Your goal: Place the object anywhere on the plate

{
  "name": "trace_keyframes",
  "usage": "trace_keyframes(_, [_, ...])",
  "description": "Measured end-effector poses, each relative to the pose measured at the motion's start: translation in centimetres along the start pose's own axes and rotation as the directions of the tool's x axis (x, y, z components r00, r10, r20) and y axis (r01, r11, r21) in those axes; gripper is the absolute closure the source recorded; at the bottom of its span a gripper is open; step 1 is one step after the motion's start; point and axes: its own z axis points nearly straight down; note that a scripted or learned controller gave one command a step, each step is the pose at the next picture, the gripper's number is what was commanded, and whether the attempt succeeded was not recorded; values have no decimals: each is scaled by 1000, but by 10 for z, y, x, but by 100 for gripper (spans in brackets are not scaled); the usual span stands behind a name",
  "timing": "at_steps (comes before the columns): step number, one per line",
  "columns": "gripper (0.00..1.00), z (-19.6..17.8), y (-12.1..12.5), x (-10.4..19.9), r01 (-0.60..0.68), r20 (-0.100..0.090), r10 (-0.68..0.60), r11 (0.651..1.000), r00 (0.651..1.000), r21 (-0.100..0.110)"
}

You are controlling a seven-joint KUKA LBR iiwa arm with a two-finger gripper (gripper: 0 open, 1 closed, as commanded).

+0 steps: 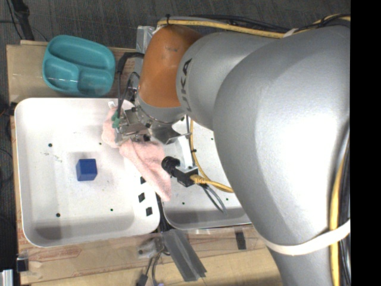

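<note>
Looms over the right bin as a bulky grey arm with an orange band (169, 64), gripper (128, 124) low on the crumpled pink cloth (149, 162), jaw state untellable; seems mid-grasp, next needing a carry to the teal divided plastic plate (77, 64) beyond the jaws.

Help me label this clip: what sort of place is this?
Likely a robot lab bench: a grey arm over white bins with test items, a blue cube and pink cloth.
</note>
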Motion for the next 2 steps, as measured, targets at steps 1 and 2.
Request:
trace_keyframes(1, [100, 0, 73, -7, 101, 1, -101, 995, 995, -1])
trace_keyframes(2, [100, -19, 58, 35, 110, 0, -110, 994, 994, 1])
